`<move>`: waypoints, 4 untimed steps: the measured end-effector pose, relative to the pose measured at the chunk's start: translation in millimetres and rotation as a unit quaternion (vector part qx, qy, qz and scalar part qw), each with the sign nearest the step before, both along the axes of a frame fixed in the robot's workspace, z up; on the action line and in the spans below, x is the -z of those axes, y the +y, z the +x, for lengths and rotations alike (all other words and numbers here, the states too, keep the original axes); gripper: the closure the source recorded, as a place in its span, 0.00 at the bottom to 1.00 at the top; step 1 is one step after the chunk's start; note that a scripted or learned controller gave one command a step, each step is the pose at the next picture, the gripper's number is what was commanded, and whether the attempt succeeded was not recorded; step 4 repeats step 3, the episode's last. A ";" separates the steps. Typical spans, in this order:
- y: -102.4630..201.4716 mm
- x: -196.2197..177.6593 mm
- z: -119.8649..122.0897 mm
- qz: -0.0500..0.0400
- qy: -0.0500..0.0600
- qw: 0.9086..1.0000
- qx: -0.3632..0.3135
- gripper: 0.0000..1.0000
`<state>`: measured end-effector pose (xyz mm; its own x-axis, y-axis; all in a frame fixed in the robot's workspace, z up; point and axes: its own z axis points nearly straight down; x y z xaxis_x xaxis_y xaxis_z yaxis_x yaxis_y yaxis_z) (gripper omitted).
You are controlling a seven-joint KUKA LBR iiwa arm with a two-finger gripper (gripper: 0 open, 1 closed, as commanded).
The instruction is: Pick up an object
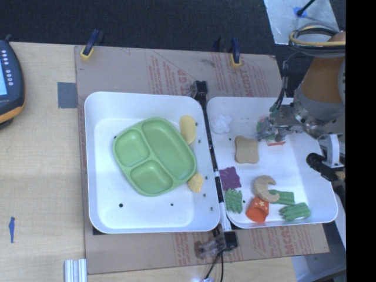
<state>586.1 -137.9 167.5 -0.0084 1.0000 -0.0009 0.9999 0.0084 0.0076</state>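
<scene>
Bins sit side by side on a cardboard sheet [176, 69] clamped to the bench. In the left bin [100, 157] lies a green tray [154, 155] with three compartments, turned at an angle. One yellow piece [187, 128] touches the tray's upper right rim, and a second yellow bit [195, 183] lies at its lower right corner.

In the right bin [317, 187] the arm [320, 81] reaches in from the right, and its gripper [271, 129] is low over the bin's upper middle, close to the floor. How the gripper stands cannot be told: the tip is a dark, blurred cluster, and nothing can be seen gripped in it. A small red and green scrap [276, 141] shows just under the tip, though whether it is a toy or part of the tool is unclear.

Just below and left of the gripper lies a tan bread slice [246, 150], apart from it. A white crumpled piece [221, 123] sits near the bin's upper left corner. Lower down are a purple piece [230, 177], a green piece [234, 201] below it, a tan curved piece [265, 187], an orange-red piece [257, 210] beside it, and two more green pieces [294, 209] towards the lower right.

A dark handheld pendant [9, 81] rests at the bench's left edge.
</scene>
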 end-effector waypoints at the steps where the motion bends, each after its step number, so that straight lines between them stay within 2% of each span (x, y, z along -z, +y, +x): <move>1: 52.6 -26.8 55.4 0.000 0.002 1.000 -0.001 1.00; 2: 106.6 -48.7 -5.5 0.001 0.007 1.000 0.000 1.00; 3: 170.5 -81.2 -15.0 0.002 0.004 1.000 -0.001 1.00; 4: 170.5 -81.2 -15.0 0.002 0.004 1.000 -0.001 1.00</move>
